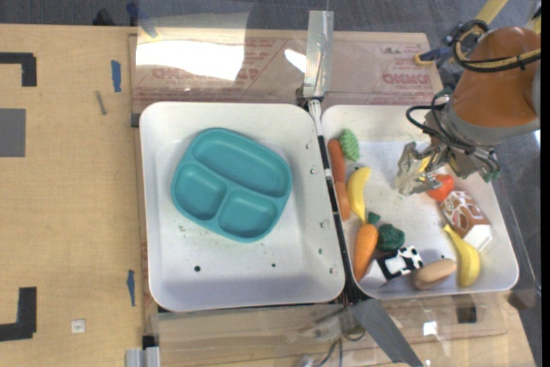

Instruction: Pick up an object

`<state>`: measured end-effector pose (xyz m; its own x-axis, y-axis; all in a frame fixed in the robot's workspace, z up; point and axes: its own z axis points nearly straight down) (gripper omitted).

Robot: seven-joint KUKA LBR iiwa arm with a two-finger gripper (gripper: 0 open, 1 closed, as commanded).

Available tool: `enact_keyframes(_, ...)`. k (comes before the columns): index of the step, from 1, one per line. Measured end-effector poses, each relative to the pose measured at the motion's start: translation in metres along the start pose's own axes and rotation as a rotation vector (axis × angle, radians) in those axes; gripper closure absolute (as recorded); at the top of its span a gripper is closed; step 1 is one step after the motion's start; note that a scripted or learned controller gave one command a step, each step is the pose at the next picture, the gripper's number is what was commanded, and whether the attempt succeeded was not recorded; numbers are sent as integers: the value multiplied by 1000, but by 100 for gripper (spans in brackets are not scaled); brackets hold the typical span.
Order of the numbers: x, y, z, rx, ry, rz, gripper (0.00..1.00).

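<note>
My gripper (418,172) hangs low over the right bin (391,126), in its upper right part. A small red-orange toy (441,186) lies right beside it, touching or nearly so; nothing shows held. Toy food fills the bin: a long carrot with a green top (338,161) along the left wall, a yellow piece (357,190), a second carrot (365,247) with dark green leaves (392,235), a black-and-white cow (400,262), a tan bread roll (434,272), a banana (467,259) and a brown-and-white carton (465,216).
The left bin (163,211) holds a teal divided plate (230,183). A clear plastic divider (319,56) stands behind the wall between the bins. The arm's orange band (494,90) hangs over the right bin's far right corner.
</note>
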<state>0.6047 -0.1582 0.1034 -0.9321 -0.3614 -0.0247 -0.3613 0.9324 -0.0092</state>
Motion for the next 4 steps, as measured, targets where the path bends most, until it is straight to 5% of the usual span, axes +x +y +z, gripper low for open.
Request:
enact_keyframes(1, -58, -26, -106, 0, 8, 128, 100)
enact_keyframes(2, -39, -77, -101, -9, 12, -549, 100)
enact_keyframes(3, -40, -76, -102, -10, 11, -551, 0)
enact_keyframes(4, -63, -11, -6, -24, 18, -651, 0)
